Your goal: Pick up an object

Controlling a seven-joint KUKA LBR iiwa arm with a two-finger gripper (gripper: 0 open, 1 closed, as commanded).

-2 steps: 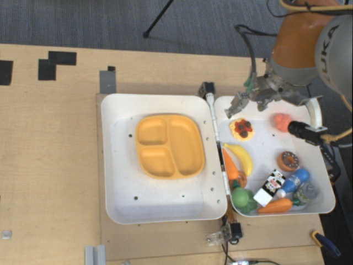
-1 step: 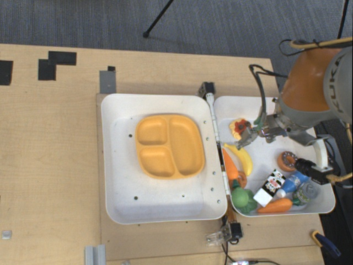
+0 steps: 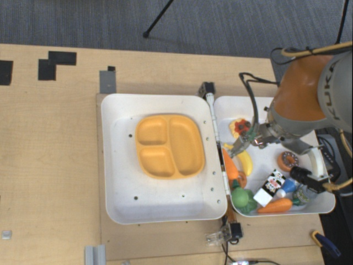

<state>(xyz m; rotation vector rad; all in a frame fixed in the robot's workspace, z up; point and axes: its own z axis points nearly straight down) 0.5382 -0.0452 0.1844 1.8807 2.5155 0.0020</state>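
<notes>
Arm (image 3: 300, 95): nearest the lens, my grey body with its orange band comes in from the right and hangs over the right bin
Gripper (image 3: 238, 146): mine, tilted down toward the left side of the right bin, just above the toys
Jaws: slightly parted as far as I can see, nothing between them
Right bin (image 3: 325, 206): white, shallow, crowded with small toys
Banana (image 3: 245, 163): yellow, just below my fingertips, apart from them
Long carrot (image 3: 230, 167): orange, along the bin's left wall, beside the banana
Green ball (image 3: 241, 199): at the near left corner
Second carrot (image 3: 274, 205): lying against the near wall, right of the green ball
Red toy (image 3: 240, 127): behind my gripper, toward the far wall
Left bin (image 3: 118, 164): white, bears an orange divided plate (image 3: 168, 146) in its middle
</notes>
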